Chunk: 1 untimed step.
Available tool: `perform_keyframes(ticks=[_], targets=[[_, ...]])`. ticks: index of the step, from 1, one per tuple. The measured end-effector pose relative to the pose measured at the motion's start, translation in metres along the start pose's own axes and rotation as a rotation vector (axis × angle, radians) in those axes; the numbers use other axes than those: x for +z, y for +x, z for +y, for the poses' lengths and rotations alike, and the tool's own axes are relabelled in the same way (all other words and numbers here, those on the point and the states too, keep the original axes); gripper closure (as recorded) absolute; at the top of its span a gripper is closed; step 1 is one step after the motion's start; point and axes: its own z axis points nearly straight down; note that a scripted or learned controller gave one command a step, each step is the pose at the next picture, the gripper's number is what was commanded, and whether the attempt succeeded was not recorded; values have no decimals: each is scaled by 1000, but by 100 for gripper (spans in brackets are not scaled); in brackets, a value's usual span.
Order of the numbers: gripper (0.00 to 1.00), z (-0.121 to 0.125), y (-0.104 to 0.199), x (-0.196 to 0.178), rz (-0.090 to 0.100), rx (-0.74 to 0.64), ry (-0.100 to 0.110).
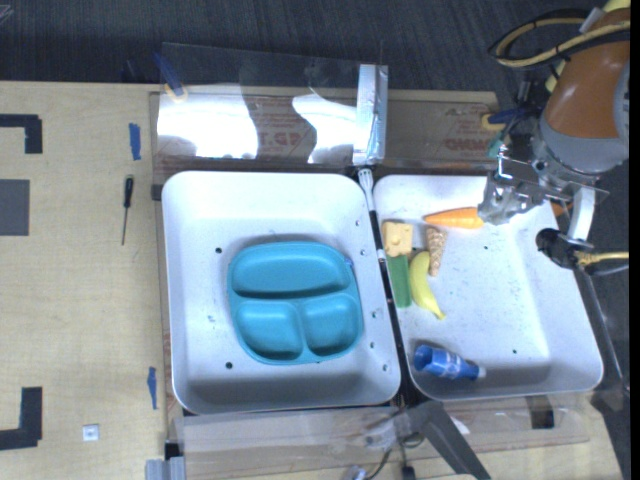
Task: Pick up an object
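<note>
Looking down on 2 shallow white plastic bins side by side on a pale wooden tabletop. Left bin: smooth, glossy, rounded corners, holding a teal divided plate with 3 compartments, 1 long one above and 2 smaller ones below. Right bin: same moulded white plastic, faintly speckled floor.

Over at the right bin's upper edge, the claw, shiny metal, hanging below a grey wrist with an orange band. Right at its tip, a carrot: smooth, orange, tapered, long axis lying nearly level across the view, narrow end pointing left toward the divider, thick end under the metal of the claw. Cannot tell how far open the claw is, nor whether the carrot is actually gripped or just lying beneath it.

Crowding the carrot from below, along the bin's left wall: a small yellow block, a speckled tan piece, a green strip standing lengthwise, and a curved yellow banana with its tip pointing down-right. All of it just beside the carrot's narrow end. Well apart, near the bin's lower edge, a blue bottle lying on its side, long axis nearly level.

Behind the left bin, a clear sheet glaring with reflections.
</note>
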Motion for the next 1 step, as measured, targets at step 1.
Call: perform_keyframes(ticks=[1], targets=[[0,-2,0,5,-1,0,10]])
